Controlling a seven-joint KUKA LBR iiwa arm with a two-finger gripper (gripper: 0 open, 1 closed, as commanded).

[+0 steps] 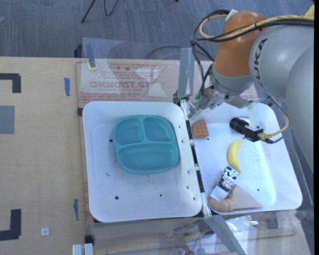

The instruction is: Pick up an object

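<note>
Claw (195, 105) indistinct, nr waffle (200, 129)

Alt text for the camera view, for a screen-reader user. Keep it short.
The grey-and-orange arm's gripper hangs over the top-left corner of the right bin, close to a small brown waffle. A banana, cow-print container and croissant lie lower down. The left bin holds a teal divided plate.

Grey carpeted floor (50, 25) runs along the far side, with thin black legs (97, 9) standing on it. The bench top (40, 149) is pale wood. Its left part carries black corner marks (16, 83), a grey square (6, 119) and blue tape strips (67, 86). At the far edge lies a cardboard sheet (119, 83) with faded red print.
</note>
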